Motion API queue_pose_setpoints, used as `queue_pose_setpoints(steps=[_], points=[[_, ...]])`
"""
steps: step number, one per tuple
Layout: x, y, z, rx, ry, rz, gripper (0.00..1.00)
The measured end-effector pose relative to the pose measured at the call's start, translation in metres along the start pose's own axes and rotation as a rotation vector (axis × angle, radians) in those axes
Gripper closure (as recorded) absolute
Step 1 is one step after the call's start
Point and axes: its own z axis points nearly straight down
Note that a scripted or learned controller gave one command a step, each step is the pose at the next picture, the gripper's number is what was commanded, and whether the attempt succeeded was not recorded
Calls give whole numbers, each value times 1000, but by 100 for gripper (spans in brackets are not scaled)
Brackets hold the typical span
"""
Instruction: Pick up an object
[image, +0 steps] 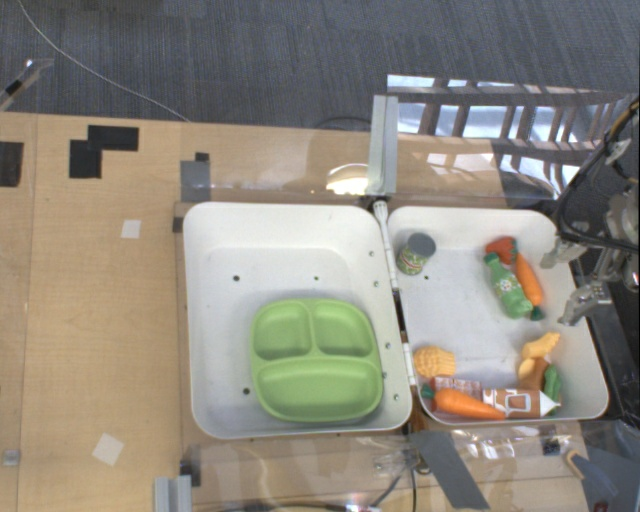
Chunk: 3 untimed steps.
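Two shallow white bins side by side on the table (90, 300), walls touching at the centre seam.

Left bin (215, 250): one green divided plate (317, 359), flat, toward the bin's near-right corner. Broad and low, so a poor candidate for a two-finger grasp.

Right bin (455, 300): all small pick candidates grouped here, within the arm's reach from the right edge of the table.
- Small can (415, 252), upright, far-left corner, just beside the seam wall.
- Green bottle (507, 286), lying down, far-right area, touching an orange carrot-like piece (529, 280) on its right side; a red item (499, 247) at their far end.
- Yellow corn-like piece (434, 361) at the near-left, beside the seam.
- Long carrot (468, 403) and a flat packet (515, 402), lying along the near wall, touching or overlapping (exact stacking unclear).
- Small yellow piece (541, 347) and a green piece (552, 383) at the near-right, close together.

Claw (583, 300): at the right bin's right wall, above or just outside the rim (height not readable). Nothing visible between the fingers. Finger spacing not resolvable against the dark arm hardware; open or closed state cannot be determined.

Judged step: approach, no object secured. Nearest candidates: bottle cluster and yellow piece. Clustered items risk a multi-object or glancing grasp.
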Motion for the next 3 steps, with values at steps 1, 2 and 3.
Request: queue_pose_setpoints(steps=[1,2,3], points=[[-62,0,117,-4,4,-245,0],[-76,0,167,1,-5,-231,0],[-58,19,167,0,-4,-257,0]])
